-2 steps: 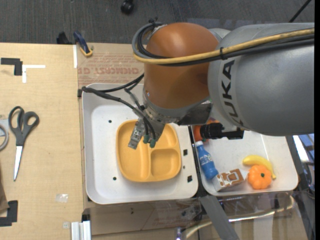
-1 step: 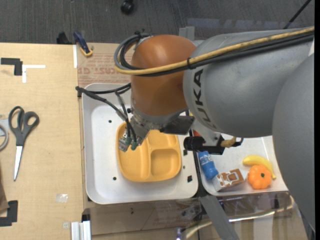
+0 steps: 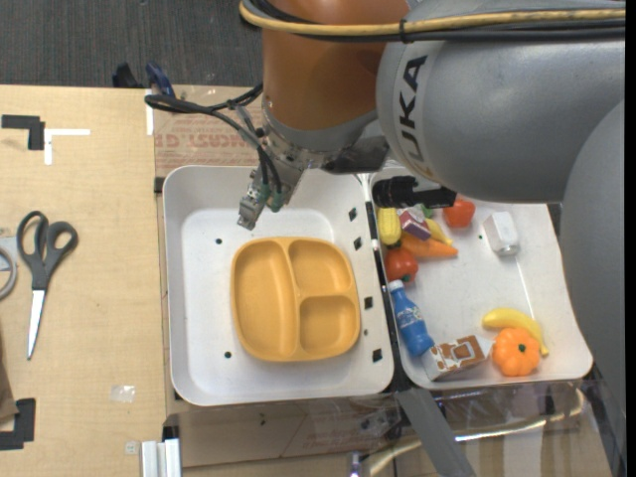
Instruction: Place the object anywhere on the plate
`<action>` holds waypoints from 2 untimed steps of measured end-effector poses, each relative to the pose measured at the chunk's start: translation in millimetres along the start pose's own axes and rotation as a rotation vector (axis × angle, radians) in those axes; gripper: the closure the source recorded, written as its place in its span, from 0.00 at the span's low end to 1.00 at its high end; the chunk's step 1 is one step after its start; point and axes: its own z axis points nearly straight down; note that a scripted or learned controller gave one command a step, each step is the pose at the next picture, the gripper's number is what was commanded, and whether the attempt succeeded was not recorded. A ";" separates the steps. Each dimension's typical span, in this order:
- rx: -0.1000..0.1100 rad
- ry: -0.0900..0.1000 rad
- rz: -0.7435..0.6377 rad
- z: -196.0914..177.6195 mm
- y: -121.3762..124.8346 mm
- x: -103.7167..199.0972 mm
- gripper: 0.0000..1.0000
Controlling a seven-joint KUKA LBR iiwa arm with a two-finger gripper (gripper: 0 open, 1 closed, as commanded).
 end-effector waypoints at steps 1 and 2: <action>0.002 0.004 -0.110 104.0 -19.3 34.3 1.00; 0.001 0.003 -0.162 51.4 -56.7 72.2 1.00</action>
